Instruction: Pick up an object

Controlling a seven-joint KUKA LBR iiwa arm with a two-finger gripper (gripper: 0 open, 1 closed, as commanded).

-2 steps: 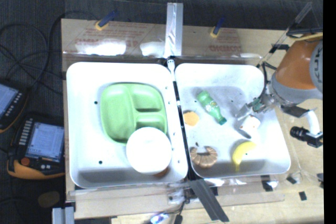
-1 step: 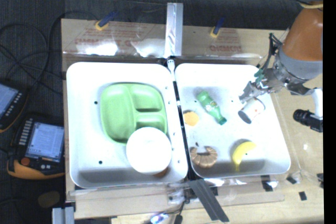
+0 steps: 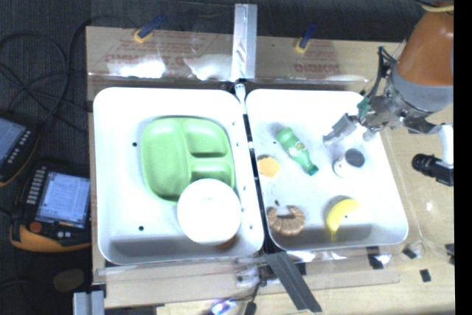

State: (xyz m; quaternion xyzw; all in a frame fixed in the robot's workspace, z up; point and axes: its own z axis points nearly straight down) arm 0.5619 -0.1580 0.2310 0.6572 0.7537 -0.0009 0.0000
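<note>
Seen from the fixed overhead camera, the grey-and-orange arm reaches in over the right bin [image 3: 394, 192], its tool [image 3: 341, 130] hanging above the bin's far half, up and to the right of the green bottle [image 3: 296, 150]. How far the tool is open cannot be told at this size, and nothing is seen between its tips, so by the look of it no object is held yet.

The candidates for picking are spread loosely across the right bin, apparently so that each can be approached alone. The green bottle lies on its side at a slant near the bin's middle. A small orange piece [image 3: 268, 167] sits just left of the bottle, close to the divider. A small white disc with a dark round part [image 3: 349, 161] lies to the bottle's right, nearly beneath the tool. A brown ridged object [image 3: 285, 219] and a yellow banana-like object [image 3: 340, 214] rest nearer the camera than the bottle.

Left of the bottle, across the divider, the left bin [image 3: 110, 158] holds a green compartment tray [image 3: 188, 155] with a white bowl [image 3: 209, 211] overlapping its near corner. The disc or the bottle looks the likeliest target.
</note>
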